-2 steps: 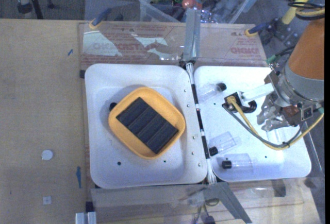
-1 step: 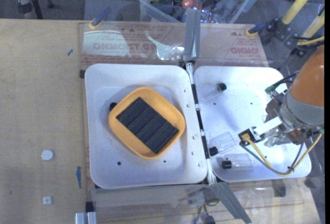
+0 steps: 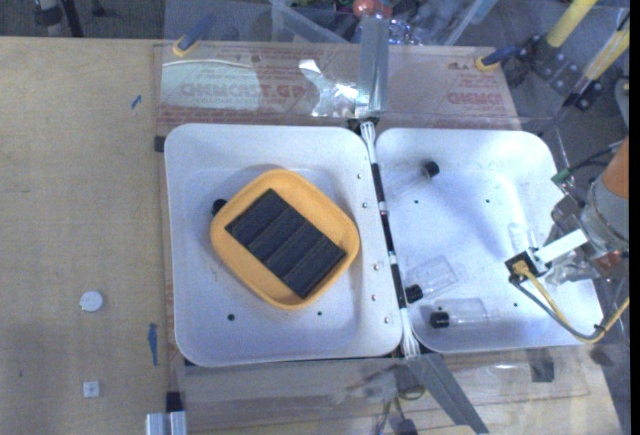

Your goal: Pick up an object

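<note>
1. Gripper (image 3: 560,268) sits low at the right edge of the right bin (image 3: 470,223), hanging off the grey arm (image 3: 612,208) that comes in from the right. I can't tell its state; the tip is a blur of white bracket and clear parts. Nothing visibly held.
2. A yellow cable (image 3: 555,308) loops down from the wrist area over the bin's lower right corner.
3. Just left of the gripper: a clear plastic piece (image 3: 432,273) lying flat on the bin floor, hard to read against the white.
4. Below that, near the bin's front wall: a clear tube with a black cap (image 3: 458,315), lying on its side. Closest plausible target.
5. Further off, upper part of the same bin: a small black knob (image 3: 430,168), well apart from the gripper.
6. Left bin (image 3: 190,223): a yellow tray with a dark ribbed insert (image 3: 285,238), tilted diagonally, taking up the middle. Far from the gripper, across the divider.
7. Step, my read: approach or descent, before any grasp; no object is lifted.
8. Next move needs: shift left toward the capped tube or the clear piece, line the fingers across the narrow side, go down to the floor, close. Clear, flat items sit flush, so they're easy to miss.
</note>
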Controlling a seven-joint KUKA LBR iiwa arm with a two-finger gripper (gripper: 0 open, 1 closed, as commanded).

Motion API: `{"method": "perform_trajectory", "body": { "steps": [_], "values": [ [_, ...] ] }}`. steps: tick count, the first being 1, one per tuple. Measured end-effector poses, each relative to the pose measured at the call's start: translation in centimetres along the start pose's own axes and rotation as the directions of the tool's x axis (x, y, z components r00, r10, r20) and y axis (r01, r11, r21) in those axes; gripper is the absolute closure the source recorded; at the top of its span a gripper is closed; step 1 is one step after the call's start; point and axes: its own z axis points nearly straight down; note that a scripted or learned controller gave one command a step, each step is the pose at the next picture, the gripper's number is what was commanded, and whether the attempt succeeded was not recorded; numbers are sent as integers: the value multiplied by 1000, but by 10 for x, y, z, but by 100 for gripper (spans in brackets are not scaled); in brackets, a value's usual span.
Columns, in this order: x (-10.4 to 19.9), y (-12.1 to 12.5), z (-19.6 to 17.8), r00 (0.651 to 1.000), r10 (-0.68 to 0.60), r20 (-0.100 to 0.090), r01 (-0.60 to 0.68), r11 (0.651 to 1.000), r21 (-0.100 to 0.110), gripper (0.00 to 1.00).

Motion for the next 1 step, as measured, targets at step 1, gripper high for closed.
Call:
{"method": "perform_trajectory", "body": {
  "steps": [1],
  "values": [
    [0,0,0,1000,0,0,0,1000,0,0]
  ]
}}
